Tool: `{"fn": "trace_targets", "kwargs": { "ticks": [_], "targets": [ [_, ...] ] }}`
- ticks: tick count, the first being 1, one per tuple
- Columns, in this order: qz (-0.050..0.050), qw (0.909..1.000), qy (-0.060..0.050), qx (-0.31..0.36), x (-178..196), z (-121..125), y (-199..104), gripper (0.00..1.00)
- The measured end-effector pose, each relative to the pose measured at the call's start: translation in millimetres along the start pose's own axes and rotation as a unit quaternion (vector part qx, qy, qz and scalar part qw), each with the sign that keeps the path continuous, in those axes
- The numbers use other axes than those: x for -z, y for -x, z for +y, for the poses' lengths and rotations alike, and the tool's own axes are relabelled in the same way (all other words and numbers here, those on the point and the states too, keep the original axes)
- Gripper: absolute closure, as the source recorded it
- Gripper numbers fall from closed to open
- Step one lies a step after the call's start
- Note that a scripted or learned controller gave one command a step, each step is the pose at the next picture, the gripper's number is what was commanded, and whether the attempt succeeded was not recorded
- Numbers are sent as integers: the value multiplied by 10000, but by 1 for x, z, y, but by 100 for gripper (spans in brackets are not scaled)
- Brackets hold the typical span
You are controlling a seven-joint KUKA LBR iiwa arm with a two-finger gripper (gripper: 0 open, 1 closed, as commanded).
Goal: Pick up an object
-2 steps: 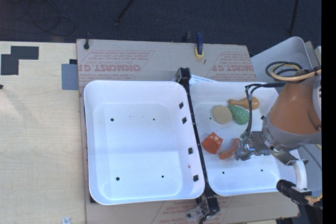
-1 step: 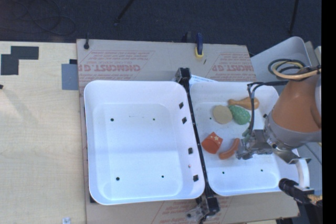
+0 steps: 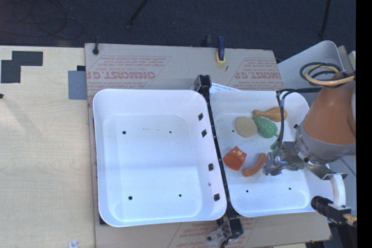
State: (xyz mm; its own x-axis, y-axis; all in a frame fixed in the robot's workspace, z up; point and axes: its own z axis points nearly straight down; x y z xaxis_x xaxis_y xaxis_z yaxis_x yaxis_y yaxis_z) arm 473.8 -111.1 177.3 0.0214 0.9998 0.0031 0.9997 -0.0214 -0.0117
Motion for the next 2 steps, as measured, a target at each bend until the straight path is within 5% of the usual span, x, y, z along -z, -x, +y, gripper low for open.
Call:
{"fn": "trace_targets", "kwargs": {
  "ticks": [2],
  "targets": [
    [1,10000,-15,-23,18,0,2,100]
  ]
}}
